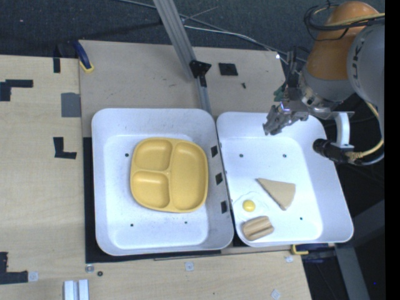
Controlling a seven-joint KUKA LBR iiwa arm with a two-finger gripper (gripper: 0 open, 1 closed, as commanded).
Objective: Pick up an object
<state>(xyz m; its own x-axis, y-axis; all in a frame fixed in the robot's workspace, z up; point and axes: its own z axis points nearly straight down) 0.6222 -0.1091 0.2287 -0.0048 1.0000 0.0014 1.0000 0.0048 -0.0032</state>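
- My hand [274, 127] hovered over the right bin's [325, 186] far edge; I couldn't tell its grip.
- Wedge [279, 192], egg [249, 205], roll [257, 227] lay nearer.
- Plate [169, 174] sat in the left bin [109, 167].

No text, label, brand, number or sign can be read anywhere; the dark tape marks on the surface [37, 105] at nine o'clock carry no lettering.

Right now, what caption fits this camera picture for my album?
Gripper above right bin with wedge, roll; yellow plate left.
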